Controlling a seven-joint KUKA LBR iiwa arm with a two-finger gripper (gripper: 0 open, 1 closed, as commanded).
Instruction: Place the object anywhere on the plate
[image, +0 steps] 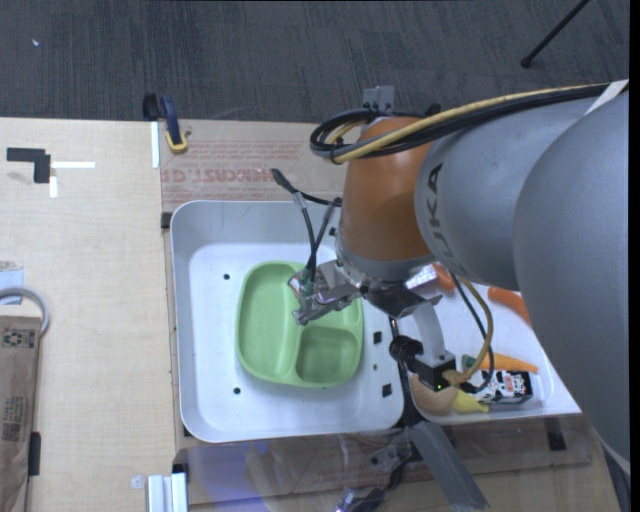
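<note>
Presently the claw (312, 297) sits low over the light green two-compartment plastic plate (275, 325), near that plate's right rim at the divider; whether it is open or closed cannot be determined. The plate lies flat in the left shallow white bin (200, 300), roughly central. The grey arm with its orange band (385, 200) covers much of the right white bin (555, 395). Along that bin's front edge lie a yellow banana-shaped item (468, 402), a small black-and-white box (508, 385) and an orange carrot-like piece (515, 364).
</note>
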